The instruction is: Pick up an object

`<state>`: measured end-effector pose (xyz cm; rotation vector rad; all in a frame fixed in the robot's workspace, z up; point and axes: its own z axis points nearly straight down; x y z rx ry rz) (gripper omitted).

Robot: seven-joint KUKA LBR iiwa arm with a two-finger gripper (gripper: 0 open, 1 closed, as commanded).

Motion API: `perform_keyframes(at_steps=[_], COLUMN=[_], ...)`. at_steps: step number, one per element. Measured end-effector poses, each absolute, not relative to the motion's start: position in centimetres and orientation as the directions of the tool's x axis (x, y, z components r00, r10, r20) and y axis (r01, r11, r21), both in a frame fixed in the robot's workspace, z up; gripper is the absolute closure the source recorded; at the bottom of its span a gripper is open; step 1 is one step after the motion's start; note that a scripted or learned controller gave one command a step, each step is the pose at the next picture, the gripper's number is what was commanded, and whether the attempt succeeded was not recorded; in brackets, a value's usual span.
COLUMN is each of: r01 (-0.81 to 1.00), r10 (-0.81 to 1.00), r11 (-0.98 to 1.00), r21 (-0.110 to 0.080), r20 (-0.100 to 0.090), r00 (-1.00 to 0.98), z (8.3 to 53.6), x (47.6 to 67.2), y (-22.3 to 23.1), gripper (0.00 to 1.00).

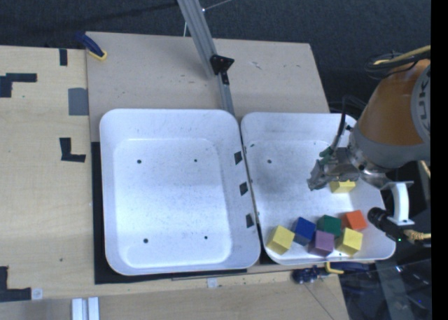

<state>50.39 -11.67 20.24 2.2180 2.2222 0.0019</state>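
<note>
Orange band: wraps the arm [399, 112] at the right edge, where the arm is cut off.
Gripper: the gripper [323, 177] hangs low over the right bin [287, 129], just beside a small yellow block [343, 186].
Fingers: dark and blurred against the bin floor; can't tell how far apart, or whether anything sits between them.
Yellow block: partly hidden behind the gripper.
Cluster: yellow cube [281, 239], blue cube [304, 230], purple cube [323, 241], green cube [329, 225], orange cube [355, 220], another yellow cube [351, 241], packed along the near wall.
Left bin: left bin [168, 129] alongside.

you have two bins [171, 124] of white, faintly speckled plastic on a pale matt wood bench [273, 73], and smooth coloured blocks [322, 234] with a matt look.
</note>
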Motion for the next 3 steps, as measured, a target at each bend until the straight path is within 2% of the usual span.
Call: perform_keyframes(at_steps=[1,2,3], r01=[1.000,1.000,1.000], r10=[1.000,1.000,1.000], r11=[0.007,0.008,0.007], r21=[-0.001,0.000,-0.002], r20=[0.002,0.002,0.002], r00=[-0.007,-0.008,-0.007], z=[19.8,21.4,21.1], x=[52.7,54.6,56.1], y=[-6.3,-0.6,4.3], gripper=[1.00,1.00,1.00])
